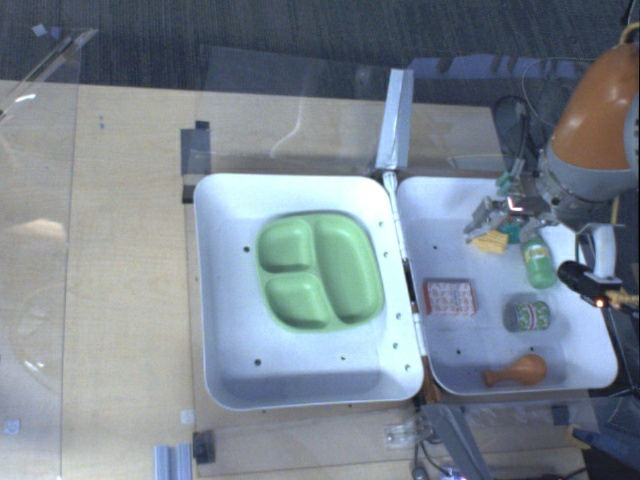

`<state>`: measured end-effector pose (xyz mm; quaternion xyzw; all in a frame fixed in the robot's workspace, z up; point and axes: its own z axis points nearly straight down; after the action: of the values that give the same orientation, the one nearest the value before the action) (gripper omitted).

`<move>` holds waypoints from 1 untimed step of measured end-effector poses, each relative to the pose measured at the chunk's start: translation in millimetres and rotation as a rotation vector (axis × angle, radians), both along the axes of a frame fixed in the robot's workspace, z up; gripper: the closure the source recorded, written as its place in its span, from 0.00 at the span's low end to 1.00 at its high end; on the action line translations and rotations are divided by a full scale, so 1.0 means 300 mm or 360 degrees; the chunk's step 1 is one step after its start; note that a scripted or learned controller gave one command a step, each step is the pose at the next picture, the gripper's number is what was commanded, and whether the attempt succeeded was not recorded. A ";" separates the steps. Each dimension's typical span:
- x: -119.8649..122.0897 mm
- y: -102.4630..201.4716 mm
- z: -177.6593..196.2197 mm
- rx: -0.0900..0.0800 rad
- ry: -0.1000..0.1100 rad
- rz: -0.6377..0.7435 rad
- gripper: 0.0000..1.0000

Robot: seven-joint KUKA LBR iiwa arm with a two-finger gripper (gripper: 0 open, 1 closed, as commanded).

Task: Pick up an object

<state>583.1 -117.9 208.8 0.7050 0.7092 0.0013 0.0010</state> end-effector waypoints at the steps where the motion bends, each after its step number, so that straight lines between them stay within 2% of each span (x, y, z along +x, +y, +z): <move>1: 0.114 -0.192 -0.349 0.0000 0.0005 -0.0030 0.00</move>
<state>617.4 -175.4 104.0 0.7117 0.7025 0.0002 -0.0001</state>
